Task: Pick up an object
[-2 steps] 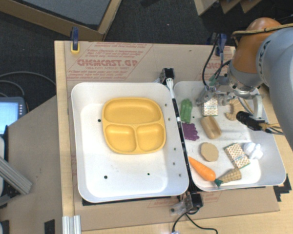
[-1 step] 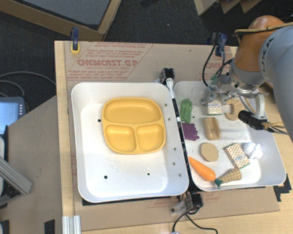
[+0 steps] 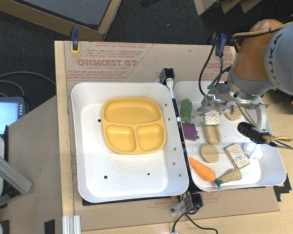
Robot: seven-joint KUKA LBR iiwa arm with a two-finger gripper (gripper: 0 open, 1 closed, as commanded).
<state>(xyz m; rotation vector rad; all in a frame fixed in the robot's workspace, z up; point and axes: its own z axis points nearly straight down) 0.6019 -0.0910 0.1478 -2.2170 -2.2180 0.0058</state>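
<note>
– Near the far edge of the right bin (image 3: pixel 278 174), the gripper (image 3: pixel 216 103) hangs low over the toys. Is it squeezing anything?

– I cannot tell. The wrist hides that part, so I do not know if it is clenched or loose. I see nothing held in it.

– What is closest to it?

– A small box (image 3: pixel 212 118) with a checked top. It lies just under the gripper, on the side nearer us. It may be touching, but I cannot be sure.

– And after that?

– A tan roll (image 3: pixel 212 134) sits right beside the box, and a round bun (image 3: pixel 209 153) comes next, more toward the near edge. A green toy (image 3: pixel 186 109) and purple grapes (image 3: pixel 189 130) lie by the bin's left wall. A carrot (image 3: pixel 202 168) and a cone (image 3: pixel 229 176) lie by the near edge.

– And the left bin (image 3: pixel 88 179)?

– It has a yellow plate (image 3: pixel 134 125) in it, well apart from the arm.

– So which step is this?

– I think it is the reaching step. Nothing looks picked up yet.

– What must it do next?

– I think it must line up on the small box, grip it by two sides and lift straight up. The roll is so close that it could get bumped.
</note>
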